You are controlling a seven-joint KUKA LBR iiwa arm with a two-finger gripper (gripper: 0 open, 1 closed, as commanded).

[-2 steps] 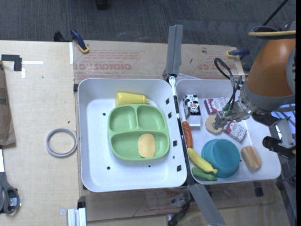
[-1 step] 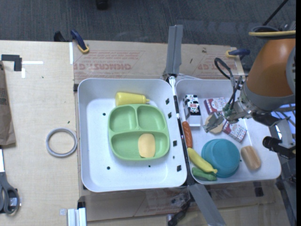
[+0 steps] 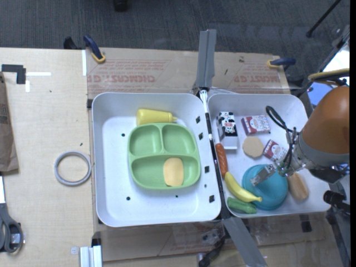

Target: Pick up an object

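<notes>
Right bin (image 3: pixel 300 105), nearest first: green pod (image 3: pixel 241 206), banana (image 3: pixel 240 187), blue bowl (image 3: pixel 270 189). Your gripper (image 3: pixel 273 171) sits low over that bowl's rim; whether the jaws are spread or pinching anything, you cannot tell. Judge the pick not yet done: nothing is seen lifted. Further back: red snack packets (image 3: pixel 256 124), print unreadable. Beyond the bins, the cardboard (image 3: pixel 144 74) reads "CHEMCAST GP", inverted.
</notes>
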